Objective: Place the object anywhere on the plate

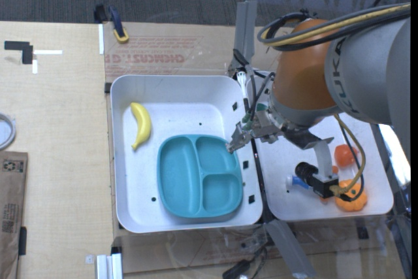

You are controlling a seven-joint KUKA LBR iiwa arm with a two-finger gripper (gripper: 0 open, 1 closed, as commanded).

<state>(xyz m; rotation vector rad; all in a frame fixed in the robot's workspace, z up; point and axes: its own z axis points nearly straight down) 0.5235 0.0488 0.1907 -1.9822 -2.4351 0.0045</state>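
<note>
Slanted overhead view of the bench (59, 140)

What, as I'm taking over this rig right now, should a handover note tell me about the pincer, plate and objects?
Pincer: at the wall between the bins, by the plate's right rim; no object seen in it.
Plate: blue, divided, in the left bin, nothing on it.
Banana: same bin, up-left of the plate, apart from it.
Right bin: two orange items.
Done: nothing placed.
Left: grasp an object, set it on the plate.

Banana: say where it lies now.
The banana lies in the left bin, near its left wall, just up-left of the blue divided plate, not touching it.
</note>
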